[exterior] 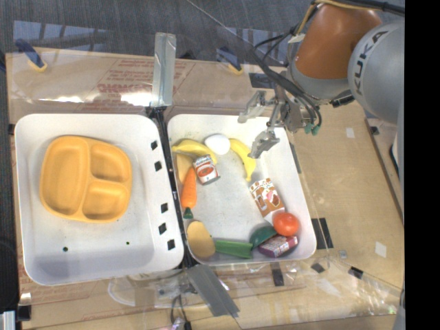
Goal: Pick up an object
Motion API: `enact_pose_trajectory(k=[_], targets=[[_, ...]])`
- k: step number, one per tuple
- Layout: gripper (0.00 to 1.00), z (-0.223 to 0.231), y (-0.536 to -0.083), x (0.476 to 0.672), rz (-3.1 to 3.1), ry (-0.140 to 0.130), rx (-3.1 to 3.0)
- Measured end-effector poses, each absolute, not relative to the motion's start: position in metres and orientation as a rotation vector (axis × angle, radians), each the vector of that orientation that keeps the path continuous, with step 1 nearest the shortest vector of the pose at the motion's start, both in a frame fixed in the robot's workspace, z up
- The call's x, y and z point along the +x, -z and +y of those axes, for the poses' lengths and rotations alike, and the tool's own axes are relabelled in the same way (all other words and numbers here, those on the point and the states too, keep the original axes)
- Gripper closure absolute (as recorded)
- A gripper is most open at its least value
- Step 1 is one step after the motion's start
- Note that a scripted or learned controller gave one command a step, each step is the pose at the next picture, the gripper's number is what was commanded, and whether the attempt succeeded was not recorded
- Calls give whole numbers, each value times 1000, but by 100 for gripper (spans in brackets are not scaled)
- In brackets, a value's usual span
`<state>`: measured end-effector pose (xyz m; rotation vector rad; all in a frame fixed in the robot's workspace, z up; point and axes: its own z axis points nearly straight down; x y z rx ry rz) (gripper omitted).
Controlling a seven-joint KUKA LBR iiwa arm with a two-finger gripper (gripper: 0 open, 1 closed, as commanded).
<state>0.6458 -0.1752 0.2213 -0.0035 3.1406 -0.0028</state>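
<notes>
Your pincer (260, 126) hangs over the far rim of the right-hand white bin (302, 205), fingers spread and holding nothing.

Just beside its lower finger lies a curved yellow banana (242, 154), with a white egg-shaped ball (218, 144) and a small red-labelled can (205, 170) to the left. Nearer you sit an orange carrot (188, 190), a red tomato (286, 223) and a green cucumber (232, 247). The left-hand white bin (41, 253) holds a yellow divided plastic tray (84, 178) (three compartments).
</notes>
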Motion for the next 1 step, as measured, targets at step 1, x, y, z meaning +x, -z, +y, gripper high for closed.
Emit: enact_pose_trajectory(k=[1], targets=[[0,-166,-92,587,3141,0,-30]])
